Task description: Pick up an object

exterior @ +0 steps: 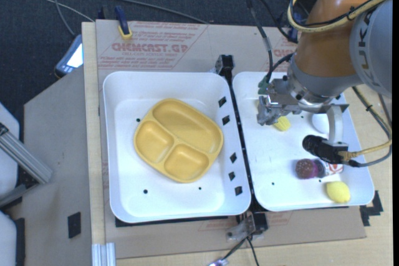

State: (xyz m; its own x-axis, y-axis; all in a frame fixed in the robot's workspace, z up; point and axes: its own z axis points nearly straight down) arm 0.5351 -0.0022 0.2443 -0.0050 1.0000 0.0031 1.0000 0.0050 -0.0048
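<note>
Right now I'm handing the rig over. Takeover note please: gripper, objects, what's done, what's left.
Gripper: low in the right bin, upper-left part in the view; grip state cannot be told.
Things: a small yellow piece sits right beside the gripper. A purple lump and a yellow fruit lie toward the lower right of that bin. A yellow divided plate lies in the left bin.
Done: arm is down at the bin; no pick confirmed.
Left: grasp one thing and lift it clear.
</note>
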